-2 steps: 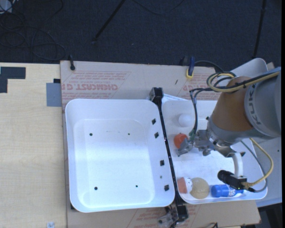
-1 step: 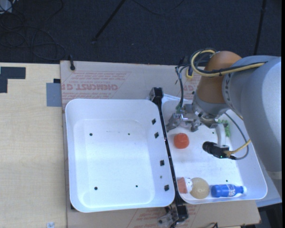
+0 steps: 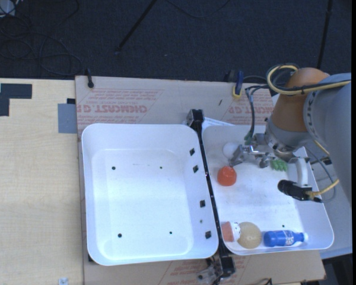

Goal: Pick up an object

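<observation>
Your pincer [image 3: 244,152] hangs spread apart, pinching nothing, over the right white bin [image 3: 320,230]. The small round red ball [image 3: 226,176] lies just below it, slightly to its left.

- A left bin [image 3: 95,159], white and shallow, is seen beside a right bin [image 3: 320,230]; the two touch along a black clip strip [image 3: 204,177].
- A cardboard sheet [image 3: 136,103] with reversed red lettering is laid beneath both bins.
- A pale wooden bench [image 3: 29,189] is noted at left, marked with dark tape patches [image 3: 12,97].
- Dark carpet [image 3: 166,28] with loose cables [image 3: 6,5] is seen beyond.
</observation>
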